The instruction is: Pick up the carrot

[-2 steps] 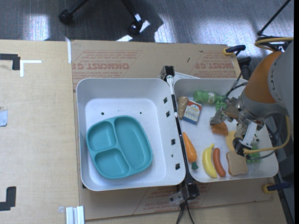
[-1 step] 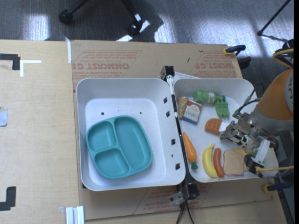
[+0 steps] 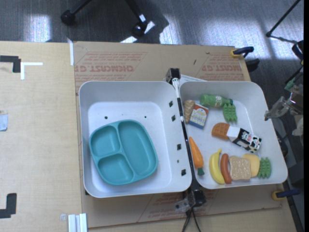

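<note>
The carrot (image 3: 195,152) is orange with a green tip and lies lengthwise along the left wall of the right bin (image 3: 263,100), its green end toward the front. My gripper (image 3: 275,111) hangs at the right bin's outer right rim, far from the carrot and above the bin's edge. It is small and partly cut off, so its state is unclear. Nothing shows in it.
The right bin also holds a green bottle (image 3: 216,100), a small carton (image 3: 198,116), a cow-patterned box (image 3: 247,139), a banana (image 3: 216,167), a hot dog (image 3: 225,166) and a bread slice (image 3: 240,168). A teal divided plate (image 3: 123,151) lies in the left bin (image 3: 96,93).
</note>
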Robot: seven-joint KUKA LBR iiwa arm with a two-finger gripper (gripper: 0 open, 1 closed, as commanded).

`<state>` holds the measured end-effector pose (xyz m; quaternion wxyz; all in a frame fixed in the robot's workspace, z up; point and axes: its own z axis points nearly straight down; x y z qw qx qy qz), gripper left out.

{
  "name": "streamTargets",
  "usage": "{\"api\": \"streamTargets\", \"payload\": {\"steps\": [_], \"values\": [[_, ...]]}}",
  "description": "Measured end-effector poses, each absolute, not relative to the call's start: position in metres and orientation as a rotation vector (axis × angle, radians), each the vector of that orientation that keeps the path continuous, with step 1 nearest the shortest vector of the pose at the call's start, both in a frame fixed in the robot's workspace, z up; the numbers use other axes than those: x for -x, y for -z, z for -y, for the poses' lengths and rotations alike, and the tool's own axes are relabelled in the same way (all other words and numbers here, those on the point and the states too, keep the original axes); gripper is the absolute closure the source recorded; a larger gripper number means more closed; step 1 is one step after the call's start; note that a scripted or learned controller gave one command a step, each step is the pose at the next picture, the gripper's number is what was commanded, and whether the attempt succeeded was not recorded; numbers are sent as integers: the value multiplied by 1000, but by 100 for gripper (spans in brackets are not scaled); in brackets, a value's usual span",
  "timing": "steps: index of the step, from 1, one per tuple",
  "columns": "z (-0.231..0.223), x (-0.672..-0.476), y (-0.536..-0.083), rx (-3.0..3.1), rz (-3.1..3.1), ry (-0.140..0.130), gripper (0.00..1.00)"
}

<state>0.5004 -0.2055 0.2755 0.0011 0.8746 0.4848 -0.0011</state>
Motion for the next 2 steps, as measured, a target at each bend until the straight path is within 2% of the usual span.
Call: {"api": "streamTargets", "payload": {"steps": [1,2], "values": [[215,-515,-356,-2591,-1771,4,0],[207,-479,-347,-2194,-2247,4,0]]}}
